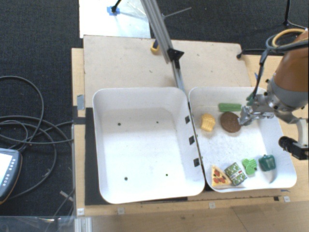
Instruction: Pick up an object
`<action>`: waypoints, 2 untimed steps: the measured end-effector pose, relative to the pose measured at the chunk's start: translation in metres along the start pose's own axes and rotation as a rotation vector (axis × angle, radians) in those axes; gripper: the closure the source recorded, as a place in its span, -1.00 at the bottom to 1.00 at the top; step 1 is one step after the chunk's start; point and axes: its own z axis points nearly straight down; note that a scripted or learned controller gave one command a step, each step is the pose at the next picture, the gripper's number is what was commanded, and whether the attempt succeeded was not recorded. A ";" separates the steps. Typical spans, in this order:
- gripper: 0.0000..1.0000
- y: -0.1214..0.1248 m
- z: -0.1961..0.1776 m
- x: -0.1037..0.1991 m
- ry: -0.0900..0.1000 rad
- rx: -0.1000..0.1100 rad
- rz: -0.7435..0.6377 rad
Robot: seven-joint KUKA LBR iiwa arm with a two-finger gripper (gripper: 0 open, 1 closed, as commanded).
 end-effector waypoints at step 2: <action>1.00 0.017 -0.008 0.114 0.001 -0.001 -0.002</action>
